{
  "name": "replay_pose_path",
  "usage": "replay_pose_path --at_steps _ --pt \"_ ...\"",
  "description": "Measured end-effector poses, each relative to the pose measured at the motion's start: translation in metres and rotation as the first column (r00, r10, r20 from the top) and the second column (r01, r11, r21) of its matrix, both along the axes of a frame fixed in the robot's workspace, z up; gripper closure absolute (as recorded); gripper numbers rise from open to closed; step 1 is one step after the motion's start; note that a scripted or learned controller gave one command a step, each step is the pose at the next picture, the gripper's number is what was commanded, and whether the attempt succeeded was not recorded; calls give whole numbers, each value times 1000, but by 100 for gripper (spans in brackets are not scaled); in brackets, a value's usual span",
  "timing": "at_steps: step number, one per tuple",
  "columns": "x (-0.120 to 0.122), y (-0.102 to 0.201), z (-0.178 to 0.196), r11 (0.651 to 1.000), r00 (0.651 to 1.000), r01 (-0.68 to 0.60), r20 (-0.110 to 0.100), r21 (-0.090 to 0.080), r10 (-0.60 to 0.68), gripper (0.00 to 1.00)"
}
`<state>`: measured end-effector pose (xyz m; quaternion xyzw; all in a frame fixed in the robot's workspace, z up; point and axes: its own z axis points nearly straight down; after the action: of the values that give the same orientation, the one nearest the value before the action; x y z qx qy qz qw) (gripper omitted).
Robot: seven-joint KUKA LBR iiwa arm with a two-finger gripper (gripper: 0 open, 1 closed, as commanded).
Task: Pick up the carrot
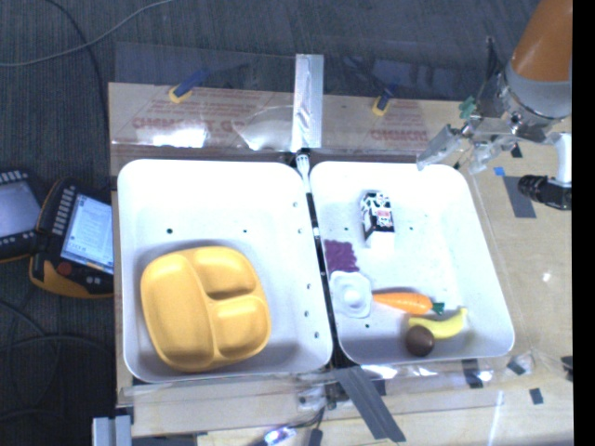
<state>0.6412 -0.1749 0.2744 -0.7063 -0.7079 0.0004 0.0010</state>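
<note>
The orange carrot [402,300] with a green stub lies flat near the front of the right bin [465,249], pointing left-right. My gripper [449,159] hovers over the bin's back right corner, well behind the carrot. Its two grey fingers [429,153] are spread apart with nothing between them.
Around the carrot lie a white round cup [350,294] at its left tip, a yellow banana [444,325] and a brown ball [420,340] just in front. Purple grapes [338,254] and a black-and-white carton [376,212] sit farther back. The left bin holds a yellow divided tray [204,305].
</note>
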Motion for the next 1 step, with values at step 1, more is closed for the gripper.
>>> replay_pose_path --at_steps 1 --pt "-72 35 -64 956 956 -292 0 0 292 0"
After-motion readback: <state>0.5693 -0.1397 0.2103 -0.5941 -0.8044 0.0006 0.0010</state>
